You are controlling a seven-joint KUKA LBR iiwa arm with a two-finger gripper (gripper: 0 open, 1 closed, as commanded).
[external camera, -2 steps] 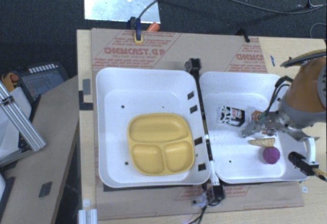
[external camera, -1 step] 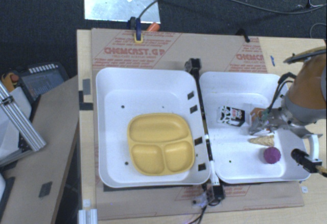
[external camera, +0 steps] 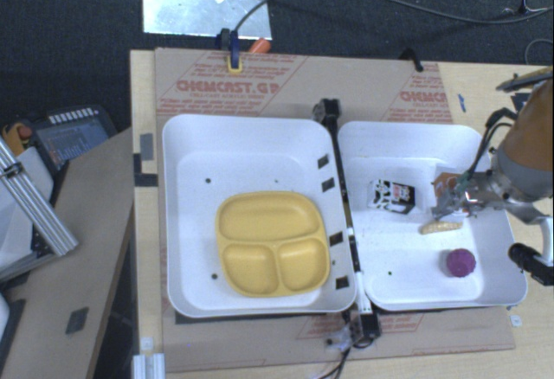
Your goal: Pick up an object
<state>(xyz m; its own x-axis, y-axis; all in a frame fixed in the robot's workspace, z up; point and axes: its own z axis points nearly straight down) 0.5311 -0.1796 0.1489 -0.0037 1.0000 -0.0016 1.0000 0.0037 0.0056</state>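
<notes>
The right bin (external camera: 415, 140) holds a black-and-white packet (external camera: 392, 195), a small tan stick-shaped piece (external camera: 441, 228), a purple ball (external camera: 460, 261) and a brownish item (external camera: 446, 183) partly hidden by the arm. My gripper (external camera: 452, 205) reaches in from the right and hangs low over the bin, just above the tan piece and next to the brownish item. The packet lies to its left and the ball sits below it, near the bin's front right corner.
The left bin (external camera: 195, 152) carries a yellow divided plate (external camera: 272, 242). A black divider (external camera: 339, 204) with clips runs between the bins. A grey side table (external camera: 78, 239) stands at the left. Cables cross the dark floor behind the bench.
</notes>
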